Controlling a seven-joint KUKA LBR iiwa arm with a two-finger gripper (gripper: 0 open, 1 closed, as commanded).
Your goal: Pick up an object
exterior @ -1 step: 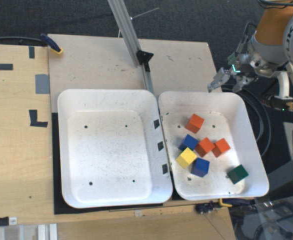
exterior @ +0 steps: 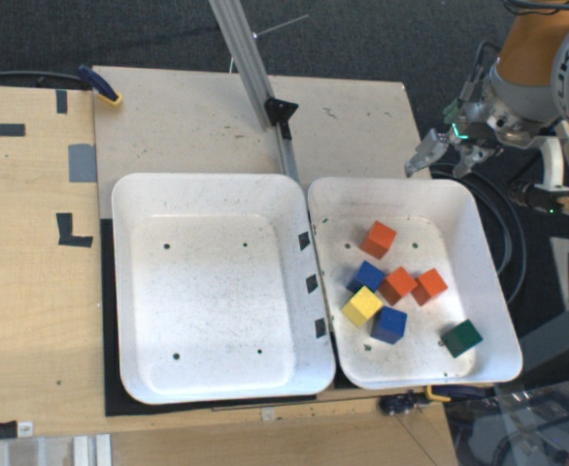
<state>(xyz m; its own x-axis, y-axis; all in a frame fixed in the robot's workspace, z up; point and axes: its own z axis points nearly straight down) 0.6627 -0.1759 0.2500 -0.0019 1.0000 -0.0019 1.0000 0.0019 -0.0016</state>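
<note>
**Gripper waiting off the bin's corner, cubes crowding below**

Gripper (exterior: 443, 150) of the grey-and-orange arm (exterior: 532, 56) is hovering at about one o'clock from the right bin (exterior: 479, 231), just outside its far rim, with its fingers standing apart and nothing between them. Left bin (exterior: 129, 260) is lying alongside, at nine o'clock from its neighbour. Candidates for the pick are all sitting in the right bin: an orange cube (exterior: 380, 238) alone toward twelve o'clock, a green cube (exterior: 461, 338) alone at five o'clock, and a knot at the centre, where blue cubes (exterior: 367, 277), two more orange cubes (exterior: 398, 283) and a yellow cube (exterior: 362, 306) are touching. Risk, on this showing, is lying in that knot: fingers descending there would likely be landing on a neighbour or nudging cubes aside. A descent close to the rim could also be catching the wall.
</note>
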